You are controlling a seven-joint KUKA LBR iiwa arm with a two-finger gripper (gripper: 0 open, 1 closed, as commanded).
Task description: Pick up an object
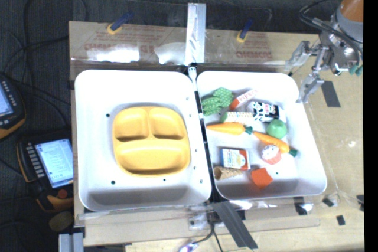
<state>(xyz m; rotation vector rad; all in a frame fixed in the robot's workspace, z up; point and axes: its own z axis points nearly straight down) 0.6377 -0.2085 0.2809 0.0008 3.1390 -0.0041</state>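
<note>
So the pincer hangs open and empty at the upper right, above the right bin's far corner, while the toys, carrot among them, lie untouched inside, so picking looks not yet begun.

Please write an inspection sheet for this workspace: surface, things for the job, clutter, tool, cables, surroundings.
Surface: wooden bench bearing two white bins side by side.
Job's things: right bin holds small toys, among them a carrot, a green ball and an orange cube.
Clutter: left bin holds a yellow divided tray.
Tool: tool above the bench, beyond the right bin's far right corner; holds nothing.
Cables: black cable on the floor, far left.
Surroundings: dark carpet; handheld screen at left.
</note>
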